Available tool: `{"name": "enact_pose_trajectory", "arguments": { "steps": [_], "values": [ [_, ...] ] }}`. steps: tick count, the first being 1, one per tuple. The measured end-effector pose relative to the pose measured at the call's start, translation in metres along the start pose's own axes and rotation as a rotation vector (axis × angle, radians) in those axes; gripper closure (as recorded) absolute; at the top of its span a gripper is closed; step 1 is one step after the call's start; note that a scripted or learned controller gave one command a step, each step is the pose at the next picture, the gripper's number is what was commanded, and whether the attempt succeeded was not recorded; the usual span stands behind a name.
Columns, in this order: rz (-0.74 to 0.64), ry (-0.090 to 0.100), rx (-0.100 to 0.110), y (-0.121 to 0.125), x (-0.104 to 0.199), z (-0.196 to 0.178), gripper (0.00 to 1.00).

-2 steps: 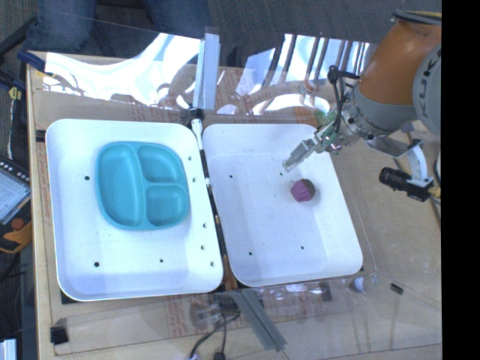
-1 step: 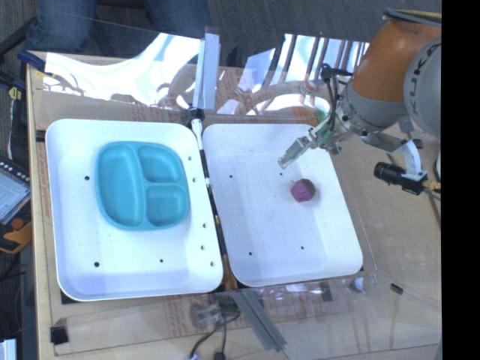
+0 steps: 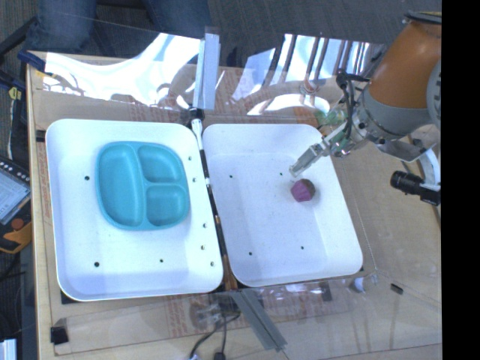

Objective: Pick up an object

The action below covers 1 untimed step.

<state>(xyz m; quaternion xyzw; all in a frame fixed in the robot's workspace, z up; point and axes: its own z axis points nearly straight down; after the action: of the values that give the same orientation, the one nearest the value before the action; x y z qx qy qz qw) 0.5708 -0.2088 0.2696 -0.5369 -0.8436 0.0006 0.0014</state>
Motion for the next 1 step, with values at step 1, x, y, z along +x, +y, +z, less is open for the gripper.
{"name": "enact_pose_trajectory", "arguments": {
  "steps": [1],
  "values": [
    [-0.080, 0.001, 0.001, 0.0222, -0.0094, 0.0459, 0.00]
  ]
}}
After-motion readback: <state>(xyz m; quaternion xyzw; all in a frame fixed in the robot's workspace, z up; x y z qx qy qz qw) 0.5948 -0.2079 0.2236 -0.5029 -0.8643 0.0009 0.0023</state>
